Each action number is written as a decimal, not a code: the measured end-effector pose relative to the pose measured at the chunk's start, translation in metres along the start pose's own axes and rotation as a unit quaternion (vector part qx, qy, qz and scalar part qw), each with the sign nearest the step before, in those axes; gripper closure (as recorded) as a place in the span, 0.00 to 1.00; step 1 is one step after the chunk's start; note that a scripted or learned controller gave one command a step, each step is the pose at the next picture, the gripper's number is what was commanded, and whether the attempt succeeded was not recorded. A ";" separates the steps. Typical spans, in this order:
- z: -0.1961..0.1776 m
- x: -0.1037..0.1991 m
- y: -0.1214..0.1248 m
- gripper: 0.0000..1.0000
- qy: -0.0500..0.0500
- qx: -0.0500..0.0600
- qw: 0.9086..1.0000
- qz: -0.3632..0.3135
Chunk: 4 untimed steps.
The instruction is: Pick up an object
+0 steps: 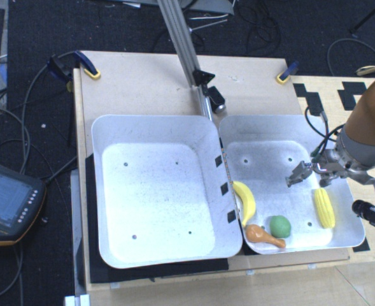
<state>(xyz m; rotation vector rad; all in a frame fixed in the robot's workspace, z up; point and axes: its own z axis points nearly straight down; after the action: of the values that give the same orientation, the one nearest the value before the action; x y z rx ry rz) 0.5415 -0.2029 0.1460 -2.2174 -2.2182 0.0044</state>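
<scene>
The two-finger gripper (300,174) is seen spread and empty above the right white bin (263,148). The approach step is judged underway; a descent onto the nearby yellow corn cob (324,208) is called for.

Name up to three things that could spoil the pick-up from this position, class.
The gripper hangs over bare floor of the right bin, so closing here would likely catch nothing. The green ball touches the orange drumstick-shaped toy; grabbing one may knock the other. The banana lies against the bin's left wall, leaving the fingers little room.
</scene>
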 end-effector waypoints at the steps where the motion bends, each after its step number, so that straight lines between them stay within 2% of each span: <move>1: 0.052 0.000 -0.001 0.00 0.000 -0.001 1.000 0.000; 2: 0.040 0.000 0.000 1.00 -0.001 -0.003 1.000 0.000; 4: -0.083 -0.003 0.002 1.00 -0.002 -0.005 1.000 0.000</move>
<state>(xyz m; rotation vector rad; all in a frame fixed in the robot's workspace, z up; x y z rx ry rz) 0.5435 -0.2062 0.2290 -2.2243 -2.2252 -0.0039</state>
